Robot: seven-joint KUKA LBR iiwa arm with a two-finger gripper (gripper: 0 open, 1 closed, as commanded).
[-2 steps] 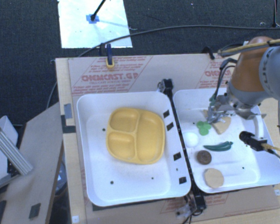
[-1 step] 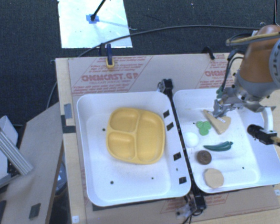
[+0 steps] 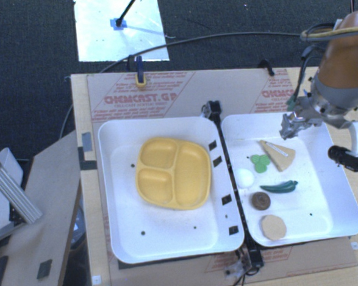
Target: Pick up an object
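The right bin (image 3: 339, 198) holds several small food toys: a tan sandwich wedge (image 3: 279, 154), a green piece (image 3: 260, 161), a white egg-like piece (image 3: 245, 177), a dark green pepper (image 3: 280, 187), a brown round piece (image 3: 261, 201) and a tan cookie (image 3: 273, 227). My gripper (image 3: 290, 128) hangs over the bin's far part, just above and behind the sandwich wedge. Nothing shows between its fingers.
The left bin (image 3: 127, 234) holds a yellow divided plate (image 3: 172, 172). A black clip row runs along the divider between the bins (image 3: 227, 179). The bins rest on a cardboard sheet (image 3: 163, 91).
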